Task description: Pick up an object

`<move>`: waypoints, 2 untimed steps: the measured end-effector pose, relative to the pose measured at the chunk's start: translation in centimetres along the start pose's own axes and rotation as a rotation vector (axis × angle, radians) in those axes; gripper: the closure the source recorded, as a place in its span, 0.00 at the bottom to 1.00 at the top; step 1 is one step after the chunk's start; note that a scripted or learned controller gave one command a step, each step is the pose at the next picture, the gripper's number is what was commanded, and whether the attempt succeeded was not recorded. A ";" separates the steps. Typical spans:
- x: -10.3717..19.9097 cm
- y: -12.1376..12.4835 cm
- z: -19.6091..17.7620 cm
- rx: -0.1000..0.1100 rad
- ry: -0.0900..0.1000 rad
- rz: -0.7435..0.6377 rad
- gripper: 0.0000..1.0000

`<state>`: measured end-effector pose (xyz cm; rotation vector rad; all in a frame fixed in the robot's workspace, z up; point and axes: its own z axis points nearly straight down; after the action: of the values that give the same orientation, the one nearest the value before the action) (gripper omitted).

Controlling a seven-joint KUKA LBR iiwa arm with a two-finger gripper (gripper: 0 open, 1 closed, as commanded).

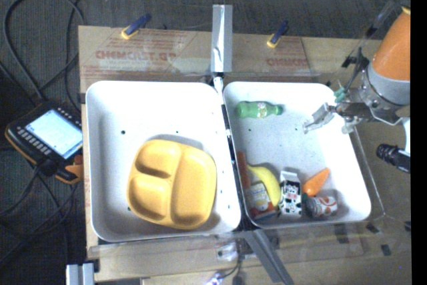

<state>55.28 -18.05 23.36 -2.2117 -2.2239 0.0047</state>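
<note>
One grey arm (390, 70) overhangs right bin (347, 143).

A handheld control pendant (45, 137) with a lit screen is lying on the dark floor just left of the table (193, 50). Two blue-and-yellow clamps (135, 26) (277, 33) are gripping the table's far edge.

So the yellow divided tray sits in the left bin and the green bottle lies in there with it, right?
Not quite. The camera view shows the yellow divided tray in the left bin, but the green bottle lies in the right bin, near its far edge.
</note>
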 end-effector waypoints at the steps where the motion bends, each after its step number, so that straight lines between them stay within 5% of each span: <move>1: 5.6 -2.9 8.5 0.000 0.001 -0.238 0.00; 2: 7.1 -3.7 14.5 -0.012 -0.006 -0.336 0.00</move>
<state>51.50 -10.91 8.92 -1.8155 -2.5725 -0.0027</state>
